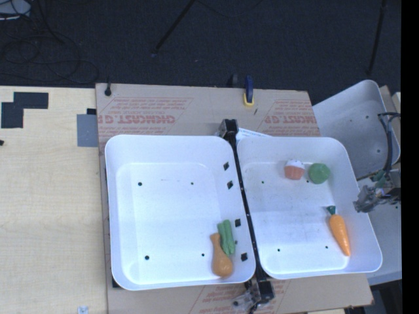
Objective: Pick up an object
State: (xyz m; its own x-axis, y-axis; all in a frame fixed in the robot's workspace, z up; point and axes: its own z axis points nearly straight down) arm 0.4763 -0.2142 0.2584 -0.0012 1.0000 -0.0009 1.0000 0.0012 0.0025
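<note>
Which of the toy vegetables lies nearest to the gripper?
The orange carrot in the right bin. It lies along the bin's right side, close to the gripper; the other toys lie farther left.

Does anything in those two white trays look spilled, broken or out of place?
Nothing stands out. The left bin holds an orange gourd-shaped toy beside a green piece. The right bin holds a carrot, a green ball and a small orange-and-white item, all intact and inside.
</note>
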